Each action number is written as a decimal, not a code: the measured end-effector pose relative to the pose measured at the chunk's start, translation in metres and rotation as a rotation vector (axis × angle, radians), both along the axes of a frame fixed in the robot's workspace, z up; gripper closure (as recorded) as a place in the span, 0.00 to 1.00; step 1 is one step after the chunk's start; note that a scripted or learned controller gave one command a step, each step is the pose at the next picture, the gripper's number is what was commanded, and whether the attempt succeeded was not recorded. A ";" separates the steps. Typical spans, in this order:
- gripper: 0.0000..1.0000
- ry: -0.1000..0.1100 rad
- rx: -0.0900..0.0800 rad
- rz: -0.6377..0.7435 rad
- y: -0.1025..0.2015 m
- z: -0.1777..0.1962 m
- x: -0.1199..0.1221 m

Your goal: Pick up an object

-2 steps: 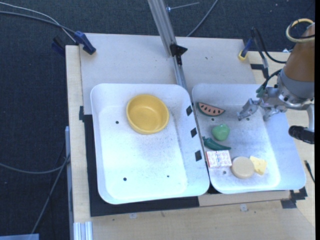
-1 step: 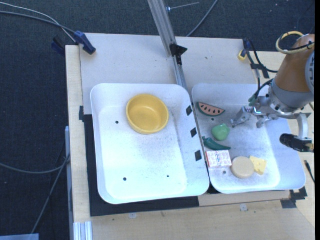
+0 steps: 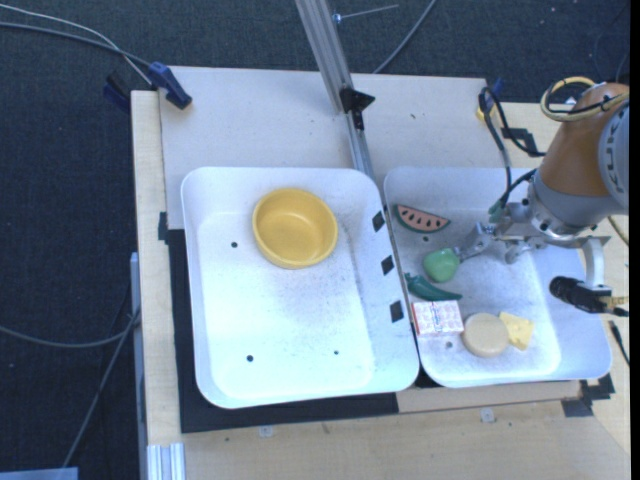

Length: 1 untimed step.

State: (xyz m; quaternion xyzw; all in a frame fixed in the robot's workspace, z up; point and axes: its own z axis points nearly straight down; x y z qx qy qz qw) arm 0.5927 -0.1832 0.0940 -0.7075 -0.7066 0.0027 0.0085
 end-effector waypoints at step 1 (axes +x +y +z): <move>1.00 -0.007 0.000 0.000 0.000 0.015 0.002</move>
